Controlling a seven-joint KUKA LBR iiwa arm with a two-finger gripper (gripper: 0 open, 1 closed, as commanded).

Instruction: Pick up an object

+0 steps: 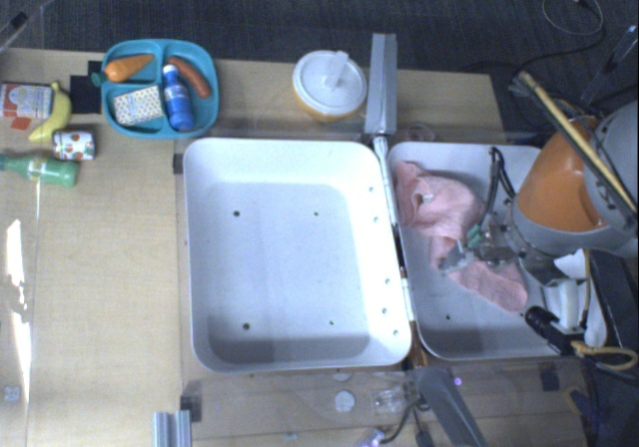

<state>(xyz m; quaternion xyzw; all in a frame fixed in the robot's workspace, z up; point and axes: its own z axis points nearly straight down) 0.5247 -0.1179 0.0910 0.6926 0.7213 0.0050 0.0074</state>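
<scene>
Pink cloth [449, 221] in right bin [439, 340], gripper [469, 253] on it.

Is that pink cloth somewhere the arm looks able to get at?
Probably yes. The gripper is already down on the pink cloth in the right bin, with nothing lying over the cloth.

Arm [589, 186] is reaching in from right side, grey w/ orange band above wrist, angling down toward left. Gripper [469, 253] is sitting low at arm's left end, fingertips pointing left and slightly near. Wrist is tilting down, cables trailing along it on far side.
</scene>
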